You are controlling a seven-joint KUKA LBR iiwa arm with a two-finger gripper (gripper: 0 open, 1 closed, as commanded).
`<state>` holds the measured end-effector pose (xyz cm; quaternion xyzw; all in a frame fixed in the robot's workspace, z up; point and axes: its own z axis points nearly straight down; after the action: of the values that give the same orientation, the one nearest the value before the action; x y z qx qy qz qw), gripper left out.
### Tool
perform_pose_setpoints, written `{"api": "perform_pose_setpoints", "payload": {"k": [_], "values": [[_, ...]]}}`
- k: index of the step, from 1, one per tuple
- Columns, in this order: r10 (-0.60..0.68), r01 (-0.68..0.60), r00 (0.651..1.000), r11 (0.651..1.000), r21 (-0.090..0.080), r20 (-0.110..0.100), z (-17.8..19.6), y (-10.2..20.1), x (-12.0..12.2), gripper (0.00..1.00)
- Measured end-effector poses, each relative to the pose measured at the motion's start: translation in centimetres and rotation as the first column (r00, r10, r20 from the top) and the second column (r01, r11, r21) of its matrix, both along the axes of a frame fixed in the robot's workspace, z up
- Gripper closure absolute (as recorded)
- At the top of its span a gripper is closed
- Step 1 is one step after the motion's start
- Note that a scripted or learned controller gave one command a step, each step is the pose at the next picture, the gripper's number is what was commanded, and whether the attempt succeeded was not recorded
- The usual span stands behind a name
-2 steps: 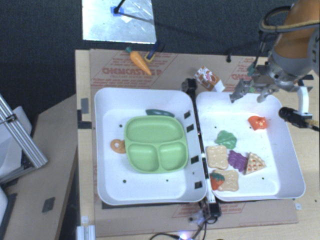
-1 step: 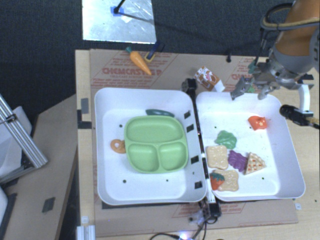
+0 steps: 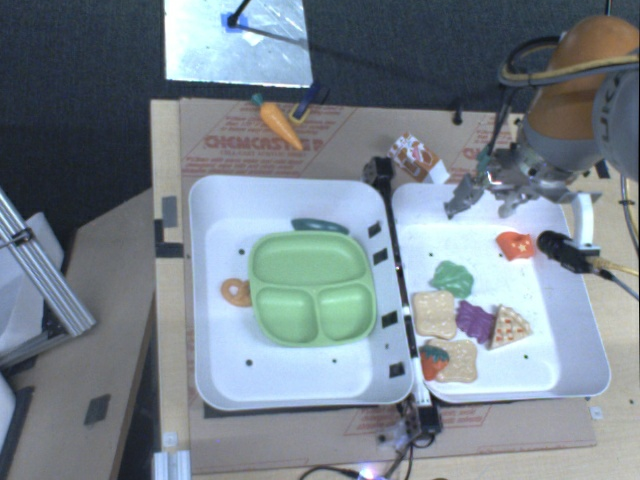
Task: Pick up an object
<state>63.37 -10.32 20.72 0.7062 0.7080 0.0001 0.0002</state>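
Observation:
My gripper (image 3: 487, 200) hangs over the far edge of the right bin (image 3: 570, 368), its two grey fingers spread apart with nothing between them. Below it in that bin lie a small orange-red piece (image 3: 515, 245), a green leafy toy (image 3: 453, 277), a purple toy (image 3: 476, 320), a pizza slice (image 3: 510, 326), two crackers (image 3: 435, 313) and a strawberry-like piece (image 3: 434, 362). All of them lie apart from the gripper.
The left bin (image 3: 215, 268) holds a green divided plate (image 3: 306, 286), a small orange pretzel ring (image 3: 236, 292) and a dark green item (image 3: 320, 226) behind the plate. A toy carrot (image 3: 281, 125) and a wrapped snack (image 3: 414, 156) lie on the cardboard beyond the bins.

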Motion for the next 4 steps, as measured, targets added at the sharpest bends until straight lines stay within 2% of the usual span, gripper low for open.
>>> {"api": "perform_pose_setpoints", "payload": {"k": [1,2,3,4], "values": [[0.002,-0.002,1.0,1.0,0.0,-0.002,-5.9,0.8,0.0,0.0],[0.003,-0.003,1.0,1.0,0.0,-0.001,-10.2,0.9,0.6,0.0],[0.002,-0.002,1.0,1.0,0.0,0.0,-12.3,0.9,0.6,0.0],[0.003,-0.003,1.0,1.0,0.0,0.004,-11.1,0.9,0.7,1.0]]}}
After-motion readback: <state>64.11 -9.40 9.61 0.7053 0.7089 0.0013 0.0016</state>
